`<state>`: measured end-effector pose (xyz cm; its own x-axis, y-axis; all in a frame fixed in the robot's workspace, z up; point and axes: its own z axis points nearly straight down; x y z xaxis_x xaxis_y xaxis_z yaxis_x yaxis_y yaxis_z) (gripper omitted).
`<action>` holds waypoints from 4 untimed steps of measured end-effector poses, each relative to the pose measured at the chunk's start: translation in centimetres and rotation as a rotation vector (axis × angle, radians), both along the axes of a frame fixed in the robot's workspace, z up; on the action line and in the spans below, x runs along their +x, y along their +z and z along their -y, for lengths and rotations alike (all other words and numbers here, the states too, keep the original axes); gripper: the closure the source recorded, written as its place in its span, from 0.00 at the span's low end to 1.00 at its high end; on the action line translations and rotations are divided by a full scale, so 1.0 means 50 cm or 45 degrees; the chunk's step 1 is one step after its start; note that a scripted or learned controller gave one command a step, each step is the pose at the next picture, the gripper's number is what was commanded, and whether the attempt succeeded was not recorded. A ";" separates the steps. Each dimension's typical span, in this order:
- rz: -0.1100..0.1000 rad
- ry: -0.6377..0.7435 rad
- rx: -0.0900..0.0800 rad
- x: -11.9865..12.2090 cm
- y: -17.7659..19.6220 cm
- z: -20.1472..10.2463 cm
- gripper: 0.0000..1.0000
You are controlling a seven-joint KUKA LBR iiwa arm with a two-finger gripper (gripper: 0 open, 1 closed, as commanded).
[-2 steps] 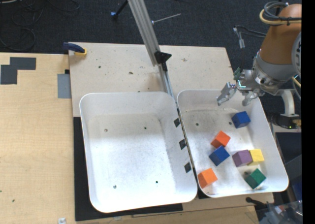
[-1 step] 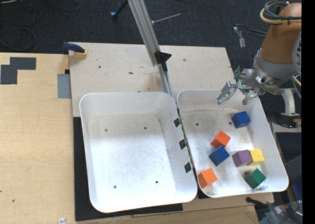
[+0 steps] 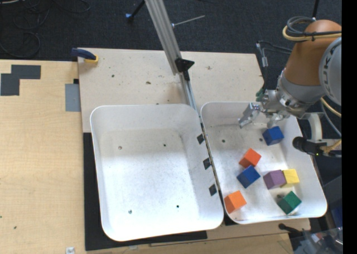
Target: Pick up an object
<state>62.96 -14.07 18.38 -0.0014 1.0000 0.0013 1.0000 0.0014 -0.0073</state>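
Observation:
Several small cubes lie in the right bin: a blue cube at the back, an orange cube, a darker blue cube, a purple cube touching a yellow cube, a green cube and a second orange cube at the front. My gripper hangs over the back of this bin, just behind the first blue cube. It is open, with nothing between its fingers.
The left bin lies beside the right one, with a divider with black clips between them. A slanted metal bar rises behind the bins. A blue-and-yellow clamp sits at the bench's back left.

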 end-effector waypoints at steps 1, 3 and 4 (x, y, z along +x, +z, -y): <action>-0.003 -0.001 0.001 -0.001 -0.130 -0.002 0.00; 0.004 -0.008 0.000 -0.001 -0.167 -0.002 1.00; 0.012 -0.006 -0.002 0.009 -0.080 0.005 1.00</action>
<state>63.40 -14.34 14.39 0.0037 1.0000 -0.0003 1.0000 -0.0037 0.0021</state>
